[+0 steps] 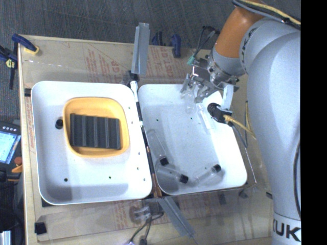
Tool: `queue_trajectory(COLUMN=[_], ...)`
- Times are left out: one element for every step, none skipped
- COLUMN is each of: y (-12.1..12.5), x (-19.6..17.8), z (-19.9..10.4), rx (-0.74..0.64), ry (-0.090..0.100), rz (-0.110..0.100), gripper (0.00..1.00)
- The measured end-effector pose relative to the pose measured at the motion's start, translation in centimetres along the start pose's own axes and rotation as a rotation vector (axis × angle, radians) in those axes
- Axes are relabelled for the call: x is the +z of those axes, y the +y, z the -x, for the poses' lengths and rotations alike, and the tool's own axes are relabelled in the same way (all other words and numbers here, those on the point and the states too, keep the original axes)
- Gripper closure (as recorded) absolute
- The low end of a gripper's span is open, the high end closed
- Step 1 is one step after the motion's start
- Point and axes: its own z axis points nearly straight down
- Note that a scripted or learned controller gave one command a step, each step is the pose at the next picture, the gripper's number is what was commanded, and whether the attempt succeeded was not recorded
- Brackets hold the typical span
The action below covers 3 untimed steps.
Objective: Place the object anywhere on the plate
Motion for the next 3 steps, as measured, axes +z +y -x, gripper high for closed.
queue_trajectory(y=[-4.1,-4.5,-7.8], x=[2.4,-6.3,-0.2], z=[-3.0,-12.6,-12.5], rx=[-0.266,-0.471,-0.652], ry=[-0.002,-0.003,-0.004], rz=[-0.001,0.006,0.003], gripper=[1.00,1.00,1.00])
